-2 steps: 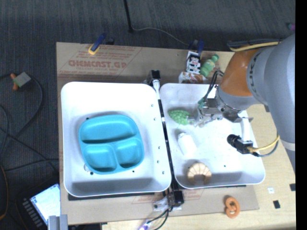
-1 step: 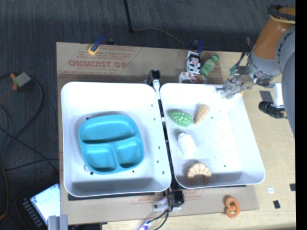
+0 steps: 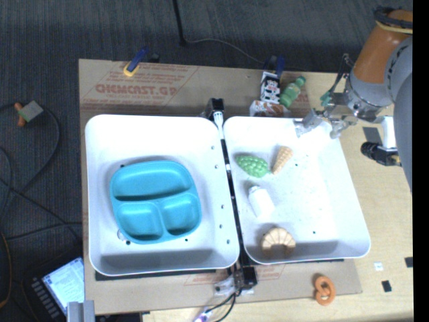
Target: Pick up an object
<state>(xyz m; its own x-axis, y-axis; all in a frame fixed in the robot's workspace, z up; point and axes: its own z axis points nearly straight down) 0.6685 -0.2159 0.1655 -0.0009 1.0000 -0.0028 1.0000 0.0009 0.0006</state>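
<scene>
Targets all in right bin (image 3: pixel 348 200): shell-shaped piece (image 3: pixel 278 239) nearest, white bottle (image 3: pixel 260 200), green item (image 3: pixel 252 165), cone (image 3: pixel 281 157). We'd go for the bottle, clear of the walls. Gripper (image 3: pixel 320 121) over far rim, nothing held; can't tell how open, too small/blurred.

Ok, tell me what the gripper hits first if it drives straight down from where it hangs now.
Probably the bare floor of the right bin near its far corner. The gripper hangs above that corner, apart from the ice cream cone; depth is unclear.
</scene>
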